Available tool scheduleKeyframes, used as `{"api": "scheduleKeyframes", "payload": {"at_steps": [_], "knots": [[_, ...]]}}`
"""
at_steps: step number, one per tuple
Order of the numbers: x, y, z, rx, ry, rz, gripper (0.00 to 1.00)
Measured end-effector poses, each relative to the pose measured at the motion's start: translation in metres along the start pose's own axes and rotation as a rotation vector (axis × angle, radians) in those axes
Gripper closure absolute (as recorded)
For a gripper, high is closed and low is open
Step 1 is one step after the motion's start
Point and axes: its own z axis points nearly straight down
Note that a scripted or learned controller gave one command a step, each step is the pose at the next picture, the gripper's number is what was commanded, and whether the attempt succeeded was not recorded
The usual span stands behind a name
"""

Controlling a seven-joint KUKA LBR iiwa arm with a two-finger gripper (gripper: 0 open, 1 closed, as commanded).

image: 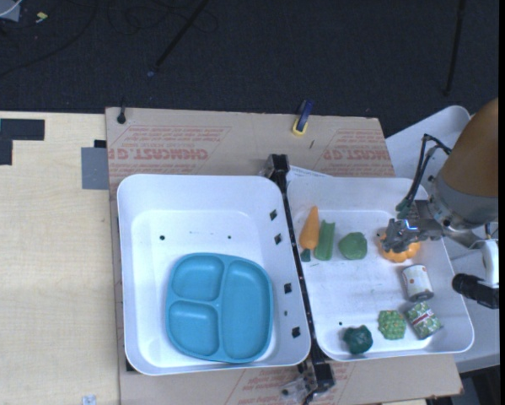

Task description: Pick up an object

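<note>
- The cardboard sheet (193,146) under the bins carries red print, upside down from here; the letters are too blurred to read with certainty.

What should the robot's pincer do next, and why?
Probably lower a little onto the orange toy. The pincer sits right over it at the right bin's far right side, and nothing shows it holding the toy.

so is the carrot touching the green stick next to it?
Touching. Camera view shows the carrot lying flush against the green stick in the right bin, no gap between them.
</note>
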Motion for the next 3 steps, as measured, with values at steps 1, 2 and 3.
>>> {"api": "scheduleKeyframes", "payload": {"at_steps": [1,2,3], "knots": [[-0.001,0.001,-0.044,0.000,0.000,0.000,1.00],[0.053,0.003,-0.053,0.004,0.003,-0.004,1.00],[0.101,0.001,-0.051,0.006,0.003,-0.004,1.00]]}}
